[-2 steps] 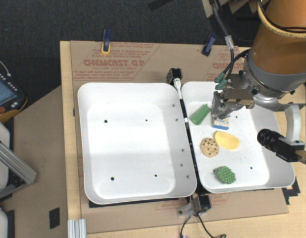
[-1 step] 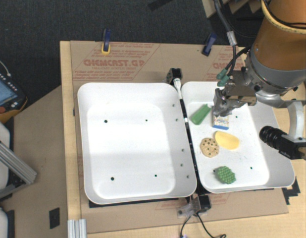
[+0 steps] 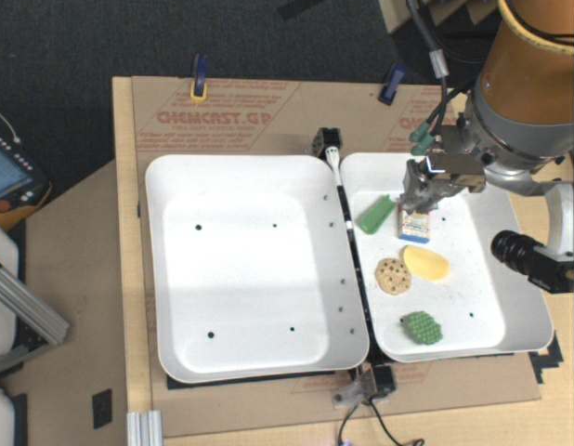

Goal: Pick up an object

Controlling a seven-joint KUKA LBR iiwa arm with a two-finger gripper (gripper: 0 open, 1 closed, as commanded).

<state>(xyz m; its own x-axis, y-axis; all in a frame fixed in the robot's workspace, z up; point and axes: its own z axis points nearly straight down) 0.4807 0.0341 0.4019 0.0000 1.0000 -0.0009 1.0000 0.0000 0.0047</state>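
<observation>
Risk of a miss: the gripper (image 3: 419,203) stands over a tight cluster in the right bin (image 3: 510,333); if it comes down between items rather than squarely on one, it may close on nothing or only nudge something aside
Risk of a crowded grasp: the small white and blue box (image 3: 414,228) lies just below the fingertips and the green block (image 3: 375,216) just to their left; a descent here could catch the edge of both, so that one tips or slides out
Risk of a slip: the yellow piece (image 3: 426,264) looks rounded and smooth, and I judge it would squirt from a two-finger pinch taken off centre
Risk from the divider: the green block sits near the rim where the two bins meet; pushing it that way could wedge it against the wall
Hand state: the fingers are hidden by the wrist and the items below; I cannot tell whether they are spread or pressed together, and nothing is visibly pinched
Nearest target: the small box, touching or almost touching the fingertips, directly under the hand
Other candidates: the cookie (image 3: 392,275) lies nearer the camera, beside the yellow piece; the green bumpy ball (image 3: 421,327) is well apart, toward the bin's near edge
Left bin (image 3: 176,249): holds no candidate
</observation>
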